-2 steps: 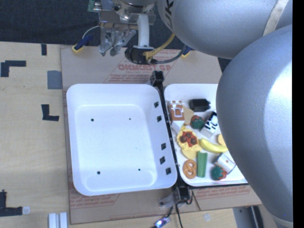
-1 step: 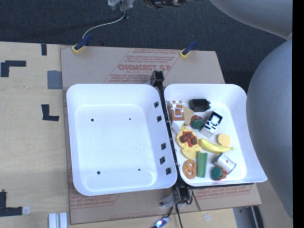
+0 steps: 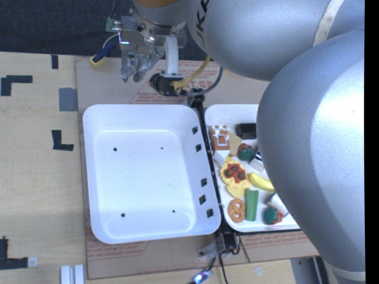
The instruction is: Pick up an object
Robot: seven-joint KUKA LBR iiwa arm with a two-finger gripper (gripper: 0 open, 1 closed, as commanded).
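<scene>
The grey arm (image 3: 296, 99) is filling the right side of the view and hiding part of the right bin (image 3: 237, 108). The left bin (image 3: 142, 173) is lying bare on the bench (image 3: 35, 158), just beside its neighbour, their rims nearly touching. The gripper (image 3: 135, 70) is hanging above the bench beyond the left bin's far rim, well apart from the toy food; how far open it is I cannot tell, and nothing is showing in it. The objects are crowding the right bin: a banana (image 3: 260, 182), a green stick (image 3: 252, 205), a pretzel (image 3: 235, 210), a pizza slice (image 3: 234, 173). They are looking like light, stiff, slippery plastic. The banana, taken across its middle, is probably the easiest hold. Room is tight: pieces are touching, and the bin wall is hemming in the pretzel.
</scene>
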